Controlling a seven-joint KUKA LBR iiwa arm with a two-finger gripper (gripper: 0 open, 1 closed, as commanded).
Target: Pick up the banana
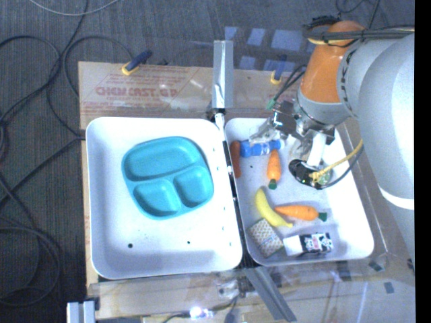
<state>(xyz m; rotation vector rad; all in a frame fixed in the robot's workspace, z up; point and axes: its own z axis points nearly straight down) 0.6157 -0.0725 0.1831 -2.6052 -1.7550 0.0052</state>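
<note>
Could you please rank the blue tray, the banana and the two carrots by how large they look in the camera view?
1. Blue tray, by far.
2. Banana.
3. The lying carrot and the upper carrot look alike; unranked.

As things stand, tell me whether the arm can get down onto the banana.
Probably yes. The banana lies uncovered in the right bin, with the pincer above the same bin's far end. One carrot touches its lower end and a patterned packet sits close, so the grasp could be crowded.
</note>
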